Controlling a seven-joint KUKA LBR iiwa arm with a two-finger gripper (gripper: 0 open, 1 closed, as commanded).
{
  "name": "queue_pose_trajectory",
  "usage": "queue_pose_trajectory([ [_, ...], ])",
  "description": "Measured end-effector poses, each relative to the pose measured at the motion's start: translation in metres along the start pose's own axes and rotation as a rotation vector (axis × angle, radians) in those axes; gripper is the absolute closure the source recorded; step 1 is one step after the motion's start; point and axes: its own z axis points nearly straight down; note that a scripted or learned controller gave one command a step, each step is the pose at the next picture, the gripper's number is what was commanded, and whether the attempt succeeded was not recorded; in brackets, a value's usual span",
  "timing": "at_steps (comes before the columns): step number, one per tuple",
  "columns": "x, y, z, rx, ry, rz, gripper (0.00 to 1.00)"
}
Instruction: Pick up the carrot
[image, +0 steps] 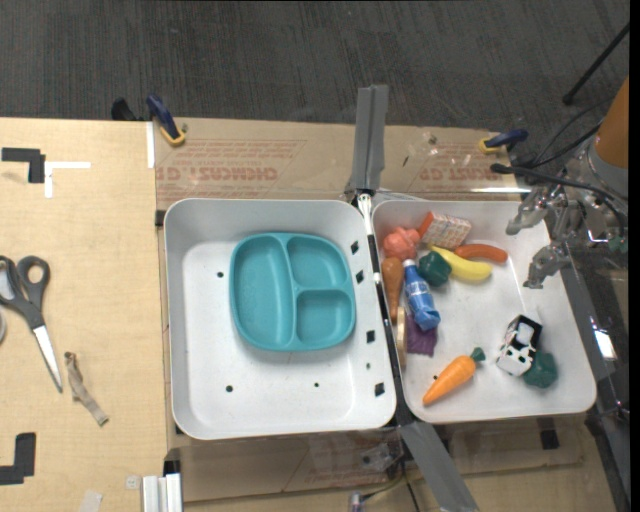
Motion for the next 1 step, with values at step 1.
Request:
queue_pose_trajectory([
  [1,0.1045,0.0671,0.0464,-0.001,0.003,-0.069,0.0],
])
